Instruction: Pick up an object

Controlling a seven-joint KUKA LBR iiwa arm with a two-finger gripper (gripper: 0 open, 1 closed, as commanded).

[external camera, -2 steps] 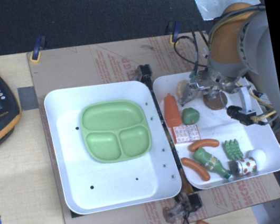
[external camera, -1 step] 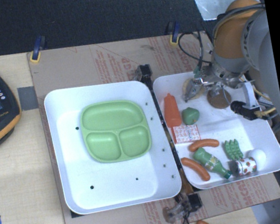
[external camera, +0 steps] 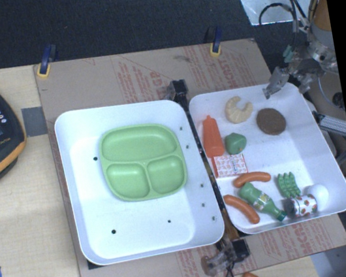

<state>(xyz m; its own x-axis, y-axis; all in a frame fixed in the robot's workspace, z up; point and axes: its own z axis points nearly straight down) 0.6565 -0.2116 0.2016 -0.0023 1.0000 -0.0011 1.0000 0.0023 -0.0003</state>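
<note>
Above the right bin's far corner, claw half cut off, fingers' spread impossible to judge.

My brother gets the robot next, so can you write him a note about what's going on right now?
Gripper: at the far right corner of the right bin, above its rim, holding nothing that can be seen.
Right bin: carrot, green ball, brown disc, tan bitten piece, two sausages, green bottle.
Left bin: green divided plate.
Done: nothing picked yet.
Left: lower onto one object, probably the brown disc nearest the gripper, grasp it, lift.
</note>
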